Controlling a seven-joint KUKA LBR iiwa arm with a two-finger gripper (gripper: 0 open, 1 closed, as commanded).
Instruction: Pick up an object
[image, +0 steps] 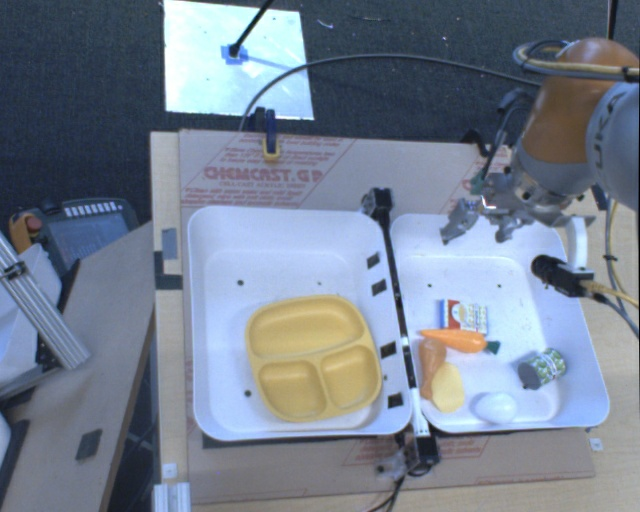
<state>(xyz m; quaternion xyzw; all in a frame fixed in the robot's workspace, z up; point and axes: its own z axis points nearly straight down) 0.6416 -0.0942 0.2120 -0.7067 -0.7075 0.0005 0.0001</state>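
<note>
My gripper (479, 225) hangs over the back edge of the right bin (570, 330), open, with nothing between its fingers. Well in front of it, in that bin's middle, lie a small white carton (464, 316) with red and blue print and an orange carrot (455, 340) with a green tip. Closer to the front are an orange cone-shaped piece (431, 358), a yellow rounded piece (448, 389), a white egg (494, 407) and a small green-and-grey can (541, 369) lying on its side.
The left bin (230, 260) holds a yellow divided plate (313, 356). A black divider strip (392, 300) runs between the bins. Cardboard (300, 165) lies under both bins, and a grey ramp (90, 330) stands to the left.
</note>
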